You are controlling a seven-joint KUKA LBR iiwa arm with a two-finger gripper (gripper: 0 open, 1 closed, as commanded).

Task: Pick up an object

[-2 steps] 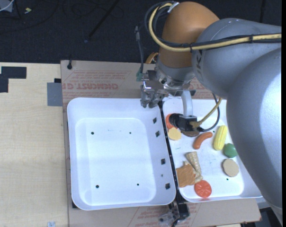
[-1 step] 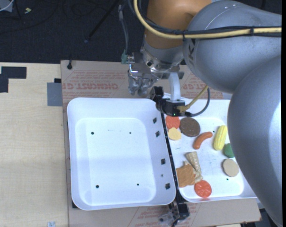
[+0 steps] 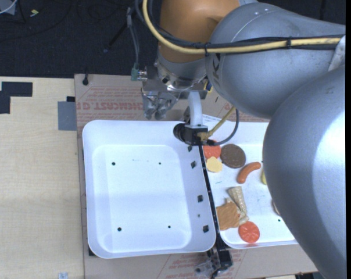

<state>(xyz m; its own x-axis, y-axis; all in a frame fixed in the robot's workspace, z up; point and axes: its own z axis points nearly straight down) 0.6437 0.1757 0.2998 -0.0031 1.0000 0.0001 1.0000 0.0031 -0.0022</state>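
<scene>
My arm [image 3: 268,68] sweeps in from the right, big and grey, orange band [image 3: 190,13] up top, and it covers much of the right bin [image 3: 262,240]. My pincer [image 3: 156,106] hangs at the far edge of the left bin [image 3: 100,156], just above its back rim, over the cardboard sheet [image 3: 106,100] that lies under both bins on the table [image 3: 30,173]. I cannot tell how it is set; it's a dark blur from up here, and I see nothing gripped in it.

The pickable things all sit in the right bin, near the divide between the bins. Up top, a red piece [image 3: 212,151] with a small yellow piece [image 3: 214,165] touching it just below. Beside them, a round brown disc [image 3: 233,155]. To its right, an orange sausage shape [image 3: 249,171], tilted. Lower down, a pale cone [image 3: 237,197] lies against a tan, bread-like piece [image 3: 228,215], and a red tomato-like round [image 3: 249,232] sits just beside that near the front rim.

A black clip [image 3: 190,133] hangs off my wrist over the bins' shared edge, cable [image 3: 222,133] looping from it.
</scene>
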